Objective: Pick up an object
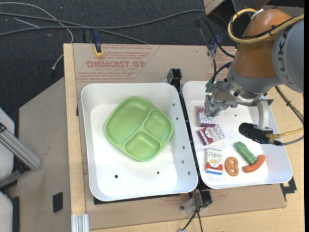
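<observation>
Arm [263, 47] is reaching in from the right, bending down over the right bin [285, 170], its gripper [210, 111] pointing at the bin's left side. Whether the gripper is gripping anything, I cannot tell. A small pink packet [204, 117] is lying right under the gripper tip, with another packet [211, 134] just below. A green divided plate [139, 128] is sitting in the left bin [96, 178].

You have single fixed camera above bench [72, 144], looking down at slant. Moderate distance: both white bins fit whole. Left bin [99, 170] fills frame centre and lower left; right bin [280, 170] sits at right. Arm [263, 47] enters from upper right. Dark floor runs across top of frame
</observation>
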### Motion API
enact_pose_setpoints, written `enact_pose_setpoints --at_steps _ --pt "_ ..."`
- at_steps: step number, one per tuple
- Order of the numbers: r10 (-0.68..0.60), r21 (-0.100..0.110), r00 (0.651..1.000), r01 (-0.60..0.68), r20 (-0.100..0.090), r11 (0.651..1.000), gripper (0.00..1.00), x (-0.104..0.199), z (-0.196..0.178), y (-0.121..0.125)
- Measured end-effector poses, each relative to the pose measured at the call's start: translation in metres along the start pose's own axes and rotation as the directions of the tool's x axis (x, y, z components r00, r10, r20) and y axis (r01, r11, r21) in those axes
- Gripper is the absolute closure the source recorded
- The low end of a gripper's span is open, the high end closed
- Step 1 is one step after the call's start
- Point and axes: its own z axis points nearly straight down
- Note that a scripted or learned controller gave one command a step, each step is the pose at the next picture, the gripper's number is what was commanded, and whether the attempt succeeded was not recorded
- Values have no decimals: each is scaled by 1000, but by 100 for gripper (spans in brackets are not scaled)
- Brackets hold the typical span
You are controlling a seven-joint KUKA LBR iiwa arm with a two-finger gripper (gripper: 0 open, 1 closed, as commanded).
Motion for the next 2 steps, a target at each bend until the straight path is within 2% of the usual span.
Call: enact_pose_setpoints --at_steps 2 --pt "-2 -2 1000 2 0 1000 100 115 -9 -28"
